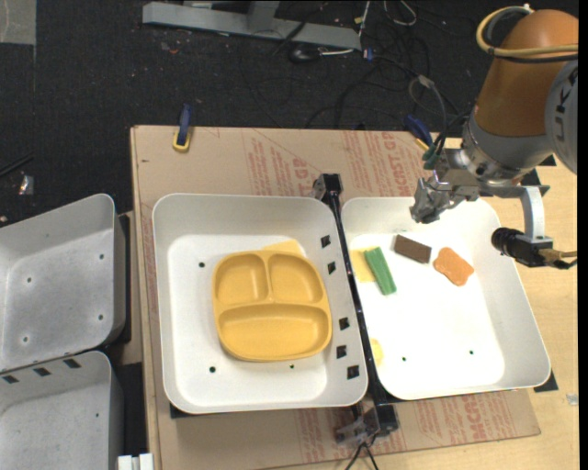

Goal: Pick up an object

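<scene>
- A robotics lab or test cell is indicated rather than a home or a shop.
- A grey industrial arm [524, 83] with an orange band is seen reaching in over the bench from the right.
- Two shallow white bins [175, 303] [514, 330] are set side by side on a plywood board [239, 151], joined by a black divider [344, 275].
- The board is held down by a clamp [183, 128] at its far edge.
- Loose cables [386, 55] and a metal rail [248, 23] are strewn on the dark floor behind.
- Spare white trays [55, 275] are stacked at the left.
- Only toy-like props are laid out: a yellow divided plate [272, 305] and small coloured blocks [380, 271].
</scene>
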Tool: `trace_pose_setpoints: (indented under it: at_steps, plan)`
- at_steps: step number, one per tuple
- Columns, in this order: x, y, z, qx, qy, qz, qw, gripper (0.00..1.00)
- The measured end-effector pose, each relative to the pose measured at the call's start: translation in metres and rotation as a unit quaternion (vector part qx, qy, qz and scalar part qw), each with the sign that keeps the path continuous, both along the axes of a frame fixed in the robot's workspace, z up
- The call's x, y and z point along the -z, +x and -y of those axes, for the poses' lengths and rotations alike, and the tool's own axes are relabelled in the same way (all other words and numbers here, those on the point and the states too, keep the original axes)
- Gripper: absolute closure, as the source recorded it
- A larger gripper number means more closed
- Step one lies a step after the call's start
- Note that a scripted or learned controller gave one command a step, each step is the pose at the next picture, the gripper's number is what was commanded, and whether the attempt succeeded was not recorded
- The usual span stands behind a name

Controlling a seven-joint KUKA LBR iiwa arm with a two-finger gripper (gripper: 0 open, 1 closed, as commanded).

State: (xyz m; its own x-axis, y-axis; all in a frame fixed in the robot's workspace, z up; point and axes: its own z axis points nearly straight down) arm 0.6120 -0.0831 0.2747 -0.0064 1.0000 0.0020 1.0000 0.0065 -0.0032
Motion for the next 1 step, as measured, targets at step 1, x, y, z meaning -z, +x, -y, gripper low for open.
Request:
trace_pose_setpoints:
  at_steps: [1]
  plan:
    - [0.0148,-0.0281,-0.055,0.0,-0.0003,0.0,1.0,1.0]
